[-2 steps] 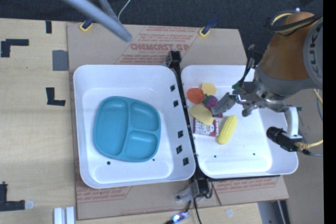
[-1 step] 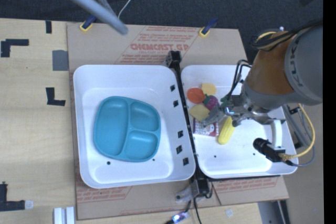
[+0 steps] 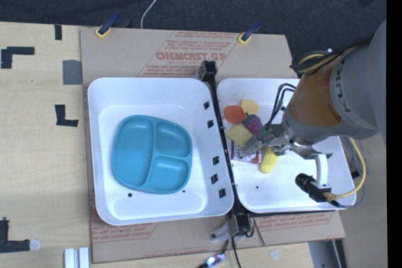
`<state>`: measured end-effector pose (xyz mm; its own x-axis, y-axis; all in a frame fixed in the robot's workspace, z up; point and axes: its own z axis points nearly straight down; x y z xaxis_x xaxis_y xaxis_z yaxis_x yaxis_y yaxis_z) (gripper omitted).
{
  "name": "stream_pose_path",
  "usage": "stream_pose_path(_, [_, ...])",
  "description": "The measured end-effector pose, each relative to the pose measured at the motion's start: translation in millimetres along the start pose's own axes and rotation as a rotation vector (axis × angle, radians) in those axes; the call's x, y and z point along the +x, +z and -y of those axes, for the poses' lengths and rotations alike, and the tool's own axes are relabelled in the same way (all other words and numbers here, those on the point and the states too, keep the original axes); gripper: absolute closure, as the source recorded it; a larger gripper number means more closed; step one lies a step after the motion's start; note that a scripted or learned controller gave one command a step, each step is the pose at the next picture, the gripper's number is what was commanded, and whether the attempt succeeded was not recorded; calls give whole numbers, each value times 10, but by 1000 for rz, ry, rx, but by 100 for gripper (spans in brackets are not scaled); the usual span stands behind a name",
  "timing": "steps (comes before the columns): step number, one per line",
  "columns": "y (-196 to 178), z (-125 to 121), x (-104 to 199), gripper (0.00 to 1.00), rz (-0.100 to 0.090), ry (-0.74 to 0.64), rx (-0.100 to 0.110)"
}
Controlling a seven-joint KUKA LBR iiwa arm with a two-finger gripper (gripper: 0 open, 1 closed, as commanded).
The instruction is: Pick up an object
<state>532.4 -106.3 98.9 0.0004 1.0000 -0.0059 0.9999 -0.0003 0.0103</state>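
1. The gripper (image 3: 262, 146) sat low in the right bin (image 3: 295, 201), right of frame centre; its opening could not be determined.
2. Small toys (image 3: 242, 116) lay clustered just left of it.
3. A blue plate (image 3: 152, 153) occupied the left bin (image 3: 103, 97).

Right bin (image 3: 286, 203), small toy pieces clustered just left of the gripper (image 3: 267, 142):

- Yellow corn-like piece (image 3: 268, 162): oblong, lying flat, directly below the gripper, touching or nearly so; cannot tell which.
- Purple grape-like piece (image 3: 254, 124): knobbly, just above-left of the gripper.
- Yellow block (image 3: 239, 134): squarish, lying flat, immediately left of the gripper.
- Orange-red round piece (image 3: 234, 113): flat disc shape, up and left, beyond the block.
- Pale yellow piece (image 3: 249, 106): farthest up, above the purple 1.

All 5 rest on the bin floor, pieces touching or overlapping.
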Motion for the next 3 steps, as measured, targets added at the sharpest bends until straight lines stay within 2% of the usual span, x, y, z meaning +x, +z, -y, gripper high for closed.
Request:
stream_pose_path(1, [45,-58,-6,0,-4,-2,-4])
stream_pose_path(2, [-91,-111,1,100,-1,-5,-23])
stream_pose_path(3, [-524,-176,-2,100,-5,-2,9])
